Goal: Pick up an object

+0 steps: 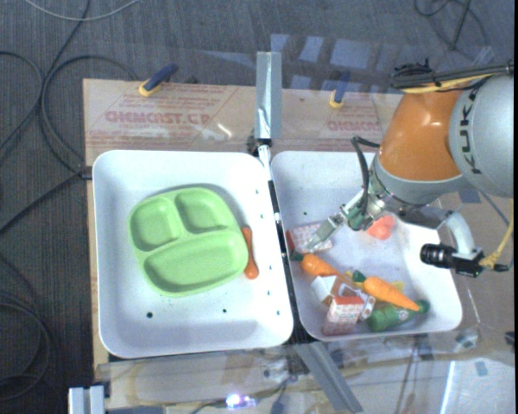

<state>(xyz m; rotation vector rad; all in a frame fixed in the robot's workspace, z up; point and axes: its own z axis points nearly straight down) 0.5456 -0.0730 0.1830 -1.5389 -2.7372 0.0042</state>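
the claw hung low over the right bin, near the middle of it, pointing down and left. i could not tell if it was open or shut, or if it held anything. its tip was just by a small clear packet with red on it. a small pink thing lay next to the wrist. lower in that bin lay two toy carrots, a little red and white carton and a green thing. the left bin held a green tray with three parts, and an orange stick lay touching its right edge.
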